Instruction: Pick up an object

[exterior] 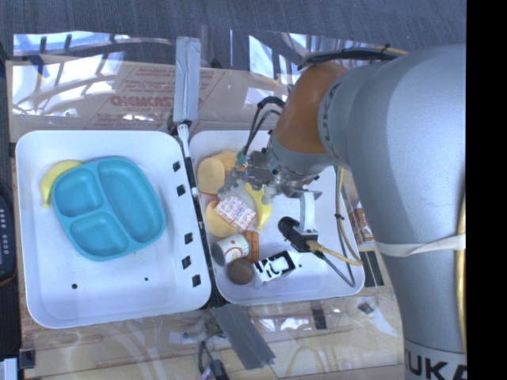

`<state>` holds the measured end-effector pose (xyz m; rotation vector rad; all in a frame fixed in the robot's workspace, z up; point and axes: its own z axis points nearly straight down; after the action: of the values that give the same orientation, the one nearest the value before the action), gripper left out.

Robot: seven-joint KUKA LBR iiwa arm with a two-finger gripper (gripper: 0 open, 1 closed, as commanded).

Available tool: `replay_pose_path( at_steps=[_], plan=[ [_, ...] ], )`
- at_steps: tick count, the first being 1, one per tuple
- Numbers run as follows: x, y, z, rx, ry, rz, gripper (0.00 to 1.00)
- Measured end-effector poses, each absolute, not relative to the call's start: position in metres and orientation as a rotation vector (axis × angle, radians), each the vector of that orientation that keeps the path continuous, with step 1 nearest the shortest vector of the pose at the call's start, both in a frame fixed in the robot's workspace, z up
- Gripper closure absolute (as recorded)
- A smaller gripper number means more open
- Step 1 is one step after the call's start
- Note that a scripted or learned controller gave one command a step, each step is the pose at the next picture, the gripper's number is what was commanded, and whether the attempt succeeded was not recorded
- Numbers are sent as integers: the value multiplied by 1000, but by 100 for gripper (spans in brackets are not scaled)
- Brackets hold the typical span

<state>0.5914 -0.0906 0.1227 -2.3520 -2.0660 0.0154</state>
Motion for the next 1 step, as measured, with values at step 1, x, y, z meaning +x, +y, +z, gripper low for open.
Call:
replay_pose_path(
  at_steps=[1],
  plan=[
    [588,-113,104,-2356,-2104,-24,0]
  ],
)
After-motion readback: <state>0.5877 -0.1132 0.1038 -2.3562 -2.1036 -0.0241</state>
